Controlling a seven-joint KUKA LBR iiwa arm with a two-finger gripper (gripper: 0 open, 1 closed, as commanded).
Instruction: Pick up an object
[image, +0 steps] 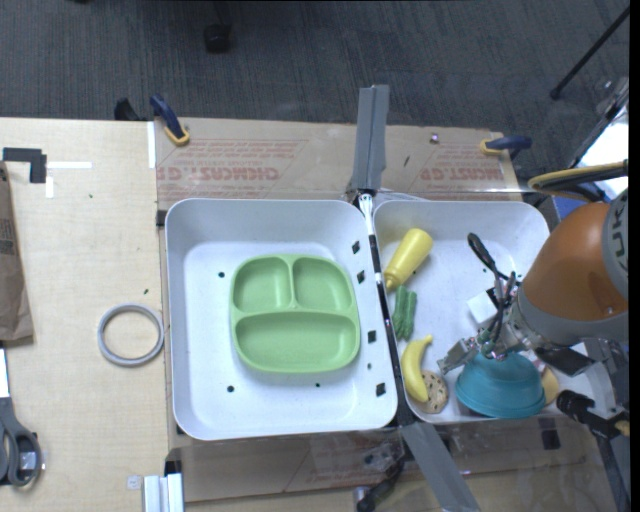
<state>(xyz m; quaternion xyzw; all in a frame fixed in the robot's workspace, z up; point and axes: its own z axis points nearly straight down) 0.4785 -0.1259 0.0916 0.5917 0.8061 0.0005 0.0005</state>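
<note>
Gripper (487, 345) low (right bin (447, 222)), touching blue bowl (501, 385).

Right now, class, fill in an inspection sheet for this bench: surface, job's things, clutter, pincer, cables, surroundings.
Surface: wooden bench bearing left bin and right bin.
Job's things: green divided plate in left bin; yellow bottle, green piece, banana, teal bowl in right bin.
Clutter: tape ring, scissors on the bench.
Pincer: pincer low over the teal bowl; fingers unclear.
Cables: nothing seen.
Surroundings: dark floor.
</note>
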